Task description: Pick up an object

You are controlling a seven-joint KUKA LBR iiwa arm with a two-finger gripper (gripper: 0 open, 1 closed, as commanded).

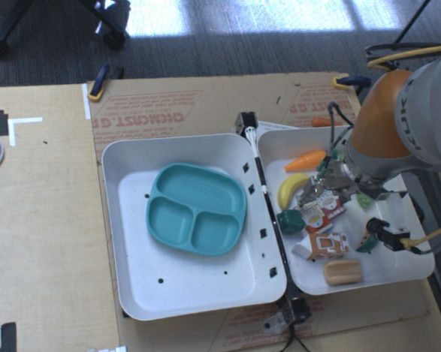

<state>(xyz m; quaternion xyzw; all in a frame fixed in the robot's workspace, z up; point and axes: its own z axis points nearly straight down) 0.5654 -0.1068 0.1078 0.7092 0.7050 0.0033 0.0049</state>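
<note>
I see my hand low in the right bin, over a crinkled packet beside the smooth curved banana; its grip I cannot tell.

Arm reaches in from right, bent downward; jaws obscured.

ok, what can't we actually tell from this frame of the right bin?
- Gripper: its tip is lost against the clutter under the wrist, so contact with anything is unclear.
- Right bin: the arm covers its far right part; contents there are hidden.
- Packets: print too small to read.
- Dark green item: too small to identify.
- Arm: cut off by the frame's right edge.
</note>
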